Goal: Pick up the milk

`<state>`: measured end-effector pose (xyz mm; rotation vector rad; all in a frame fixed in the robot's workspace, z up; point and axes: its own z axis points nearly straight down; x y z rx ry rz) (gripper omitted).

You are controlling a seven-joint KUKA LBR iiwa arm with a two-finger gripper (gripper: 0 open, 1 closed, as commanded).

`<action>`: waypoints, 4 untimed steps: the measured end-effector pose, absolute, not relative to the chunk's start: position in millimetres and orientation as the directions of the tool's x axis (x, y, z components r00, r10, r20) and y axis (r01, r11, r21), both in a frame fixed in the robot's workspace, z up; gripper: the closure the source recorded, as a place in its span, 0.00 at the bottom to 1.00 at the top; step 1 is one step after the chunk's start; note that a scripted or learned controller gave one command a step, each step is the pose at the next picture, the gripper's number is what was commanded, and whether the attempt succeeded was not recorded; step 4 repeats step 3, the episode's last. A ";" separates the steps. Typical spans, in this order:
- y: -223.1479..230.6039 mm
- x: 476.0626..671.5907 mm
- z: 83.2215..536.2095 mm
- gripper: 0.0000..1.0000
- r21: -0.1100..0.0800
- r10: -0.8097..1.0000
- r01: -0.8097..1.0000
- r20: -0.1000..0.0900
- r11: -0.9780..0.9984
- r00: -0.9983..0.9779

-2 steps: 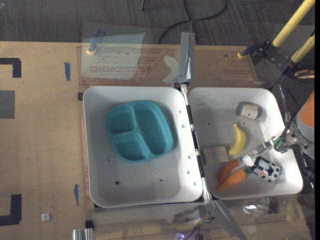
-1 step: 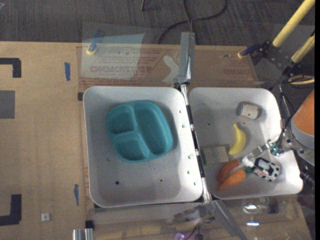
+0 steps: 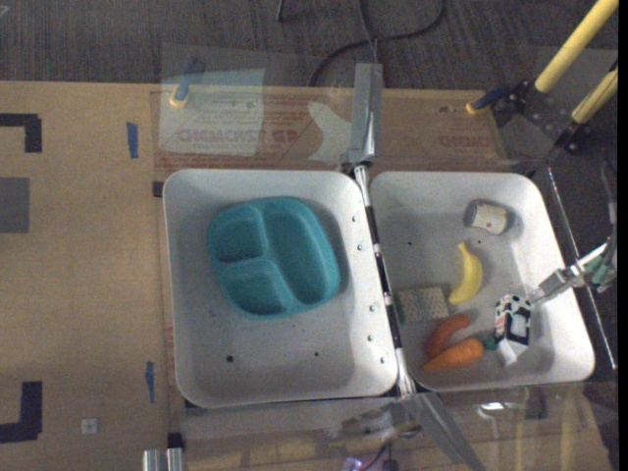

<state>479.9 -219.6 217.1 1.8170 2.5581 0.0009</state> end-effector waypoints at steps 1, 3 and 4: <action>-219.0 488.7 96.0 0.00 0.006 0.971 0.971 0.001 0.240 -0.240; -167.2 502.0 191.5 1.00 0.001 0.983 0.983 -0.001 0.183 -0.183; -167.2 502.0 191.5 1.00 0.001 0.983 0.983 -0.001 0.183 -0.183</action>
